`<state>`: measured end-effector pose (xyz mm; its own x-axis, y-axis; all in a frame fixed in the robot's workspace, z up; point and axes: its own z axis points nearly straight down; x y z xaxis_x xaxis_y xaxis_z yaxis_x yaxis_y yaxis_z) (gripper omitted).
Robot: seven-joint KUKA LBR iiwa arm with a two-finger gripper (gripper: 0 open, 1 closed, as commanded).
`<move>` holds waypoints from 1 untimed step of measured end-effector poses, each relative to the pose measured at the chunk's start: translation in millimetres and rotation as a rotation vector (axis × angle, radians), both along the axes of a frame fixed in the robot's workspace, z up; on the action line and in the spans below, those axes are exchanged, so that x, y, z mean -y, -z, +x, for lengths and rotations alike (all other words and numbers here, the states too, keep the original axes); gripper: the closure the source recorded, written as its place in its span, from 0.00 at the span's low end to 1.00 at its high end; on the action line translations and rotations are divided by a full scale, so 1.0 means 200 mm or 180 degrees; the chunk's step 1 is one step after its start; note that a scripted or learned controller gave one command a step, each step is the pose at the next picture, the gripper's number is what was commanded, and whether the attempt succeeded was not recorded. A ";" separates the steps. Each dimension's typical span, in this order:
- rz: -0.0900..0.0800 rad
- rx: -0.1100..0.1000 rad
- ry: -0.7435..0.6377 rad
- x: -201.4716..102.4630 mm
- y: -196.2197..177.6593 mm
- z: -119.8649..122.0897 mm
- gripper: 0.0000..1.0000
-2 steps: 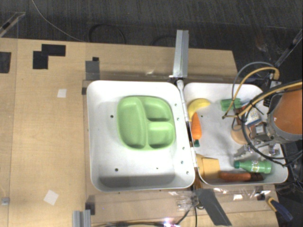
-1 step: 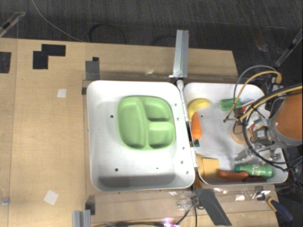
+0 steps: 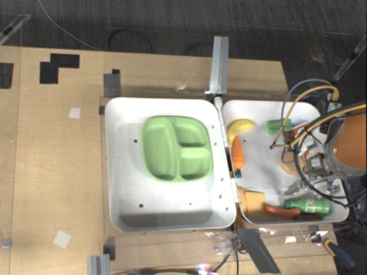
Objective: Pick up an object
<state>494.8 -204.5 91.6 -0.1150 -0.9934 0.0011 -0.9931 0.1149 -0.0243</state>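
Two white bins sit side by side on a wood bench (image 3: 51,171). The left bin (image 3: 114,171) holds a green tray (image 3: 176,148). The tray lies flat near the middle of that bin and has three parts.

The right bin (image 3: 261,173) holds the small things to pick from. A yellow banana (image 3: 241,127) lies near the top left corner. Just below it, an orange carrot (image 3: 237,154) lies along the left wall, pointing up and down. A tan block (image 3: 253,200) sits in the bottom left corner. Next to the block, a red-brown sausage (image 3: 281,210) lies along the bottom wall. A green bottle (image 3: 308,206) lies on its side, touching the sausage, with its cap toward the left. A small green piece (image 3: 276,126) sits near the top of the bin, close to the wires.

The arm (image 3: 350,145) comes in from the right, with its orange part over the right edge of the right bin. Yellow and black wires (image 3: 304,96) loop around it. The claw (image 3: 314,179) hangs low over the right side of the bin, just above the bottle. Wires and metal parts crowd it, so I cannot tell if the claw is open or closed. I see nothing in its grip.

A grey metal post (image 3: 219,65) stands at the top, between the two bins.
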 end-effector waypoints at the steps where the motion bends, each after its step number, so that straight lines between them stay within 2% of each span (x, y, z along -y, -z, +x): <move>1: 0.0001 -0.0006 0.0053 0.00 0.00 0.00 0.00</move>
